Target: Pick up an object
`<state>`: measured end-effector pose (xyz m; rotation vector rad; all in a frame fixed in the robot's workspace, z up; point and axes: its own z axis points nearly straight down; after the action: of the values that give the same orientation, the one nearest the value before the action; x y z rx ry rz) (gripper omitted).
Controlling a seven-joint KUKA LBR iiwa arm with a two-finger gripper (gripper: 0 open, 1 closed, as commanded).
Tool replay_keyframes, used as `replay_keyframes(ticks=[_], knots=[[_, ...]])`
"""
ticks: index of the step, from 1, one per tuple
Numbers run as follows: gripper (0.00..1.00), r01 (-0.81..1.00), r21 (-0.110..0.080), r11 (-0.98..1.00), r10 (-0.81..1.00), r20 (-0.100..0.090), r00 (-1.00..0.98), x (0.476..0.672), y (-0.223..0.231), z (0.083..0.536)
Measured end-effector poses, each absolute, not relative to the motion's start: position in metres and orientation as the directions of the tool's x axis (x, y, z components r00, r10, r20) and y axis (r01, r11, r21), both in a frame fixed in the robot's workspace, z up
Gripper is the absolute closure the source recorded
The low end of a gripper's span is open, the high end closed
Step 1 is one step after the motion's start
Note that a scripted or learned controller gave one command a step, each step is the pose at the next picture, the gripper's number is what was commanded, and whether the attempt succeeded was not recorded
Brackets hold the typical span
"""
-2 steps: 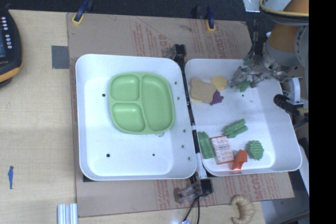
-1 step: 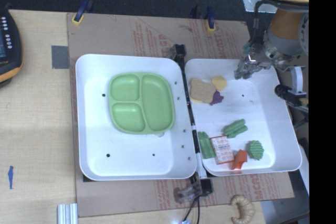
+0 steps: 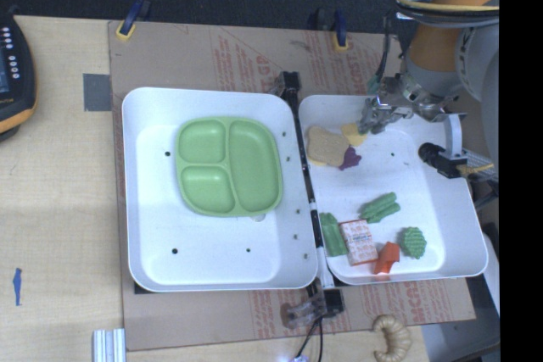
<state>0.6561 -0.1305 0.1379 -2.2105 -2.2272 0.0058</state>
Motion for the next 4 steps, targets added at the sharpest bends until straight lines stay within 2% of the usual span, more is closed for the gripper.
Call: replay_keyframes(ticks=[1, 2, 3, 4], knots=[[0.00, 1.000, -0.004, 0.006, 1.000, 0.000, -0.006, 0.656, -0.132, 0.139], [0.00, 1.000, 0.005, 0.006, 1.000, -0.004, -0.006, 0.642, -0.102, 0.095], [0.00, 1.000, 0.006, 0.008, 1.000, -0.001, -0.008, 0.660, -0.111, 0.098], [1.00, 1.000, 0.008, 0.010, 1.000, -0.005, -0.010, 0.660, -0.113, 0.110]])
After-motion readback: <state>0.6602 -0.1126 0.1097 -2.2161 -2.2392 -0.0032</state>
